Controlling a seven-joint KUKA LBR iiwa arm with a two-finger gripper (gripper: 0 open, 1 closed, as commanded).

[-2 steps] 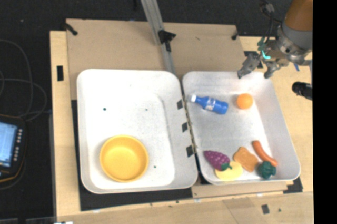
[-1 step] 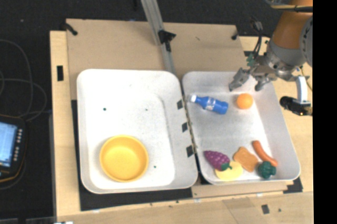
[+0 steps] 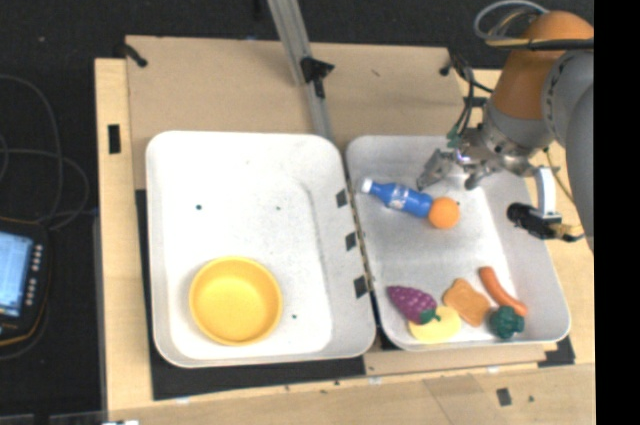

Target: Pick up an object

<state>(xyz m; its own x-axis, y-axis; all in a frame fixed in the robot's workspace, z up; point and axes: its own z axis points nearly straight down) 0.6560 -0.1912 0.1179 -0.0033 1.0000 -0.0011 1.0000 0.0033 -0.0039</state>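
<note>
While the grey arm with its orange band is reaching in from the right, the hand is hovering over the far part of the right bin, its two fingers spreading apart and pinching nothing; a blue bottle is lying on its side just left of and nearer than the hand, its end touching an orange ball sitting just below the fingertips; along the near edge of that bin, toy foods are clustering: a purple grape bunch, a yellow piece just beside it, a tan bread-like piece, an orange carrot and a dark green piece, well apart from the hand; in the left bin, a yellow bowl is resting upright in the near left part; both bins are sitting side by side on the table; a grey metal pole is slanting down from the far side toward the gap between the bins.
</note>
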